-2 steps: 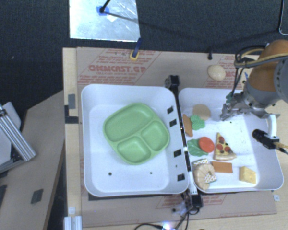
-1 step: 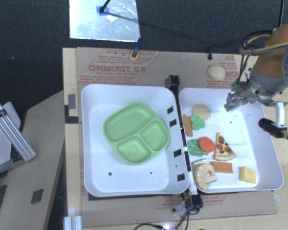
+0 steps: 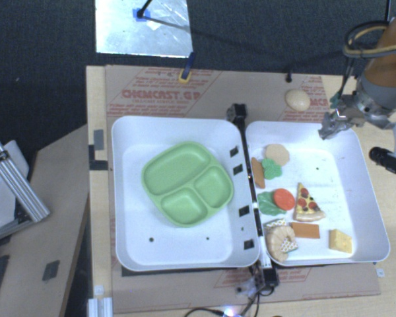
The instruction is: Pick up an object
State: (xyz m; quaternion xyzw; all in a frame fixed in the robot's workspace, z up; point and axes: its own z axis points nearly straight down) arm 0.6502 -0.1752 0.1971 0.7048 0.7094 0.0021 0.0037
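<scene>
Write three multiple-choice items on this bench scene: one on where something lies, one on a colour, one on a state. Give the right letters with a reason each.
1. Where does the green three-compartment plastic plate lie?
A. in the left white bin
B. in the right white bin
C. on the cardboard outside both bins

2. What colour is the cheese-like block in the right white bin's near right corner?
A. blue
B. yellow
C. black

3. What is in the plate's compartments?
A. the pizza slice
B. the round cookie
C. nothing

Answers:
1 A: the plate sits in the middle of the left white bin.
2 B: the block is plainly yellow.
3 C: all three compartments show bare green, while the toy pizza slice and the other small food pieces lie in the right bin.

The pincer hangs at the right bin's far right corner.
</scene>
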